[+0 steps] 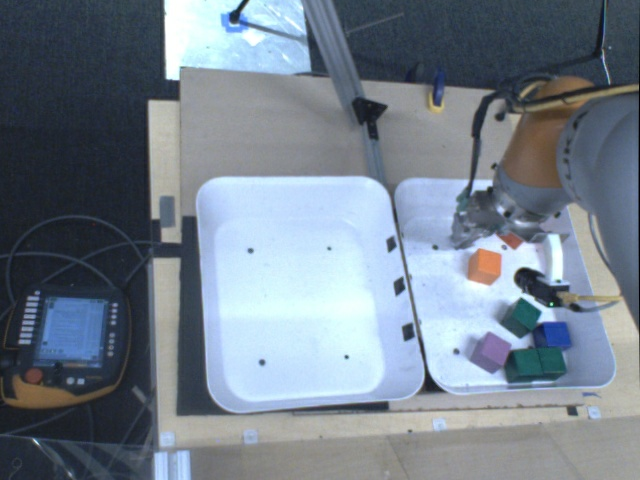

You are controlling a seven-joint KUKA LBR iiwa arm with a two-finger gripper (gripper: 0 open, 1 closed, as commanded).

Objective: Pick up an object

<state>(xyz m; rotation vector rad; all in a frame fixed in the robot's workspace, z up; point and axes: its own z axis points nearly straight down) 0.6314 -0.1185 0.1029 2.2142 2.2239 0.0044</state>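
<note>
Gripper [466,230] sits low over the upper part of the right bin [436,303], close to the bin floor; open or closed, cannot tell from this angle, the wrist body hides it. Nothing visibly held.

Likely step: closing in on a grasp. Nearest candidate is the orange cube [484,266], lying free on the bin floor, just beside the gripper, toward the near edge of the bin and slightly to the arm's side. Not touching it, as far as can be seen. A small red-orange piece [512,239] lies near the wrist, partly hidden, shape unclear.

Other blocks are clustered in the near right corner of the same bin, well apart from the gripper: teal-green block [520,316], blue block [551,335], purple block [491,351], dark green block [535,364]. The blue and dark green ones touch or nearly touch. Left bin [300,268] holds no objects.

To do it well: shift the gripper over the orange cube, centre on it, line up with two flat opposite faces, not the corners, then go straight down. The cube stands alone with free floor all round, so there is room for a clean approach and little risk of knocking neighbours. Main risk, judged: coming down off-centre and pushing the cube away rather than straddling it.
</note>
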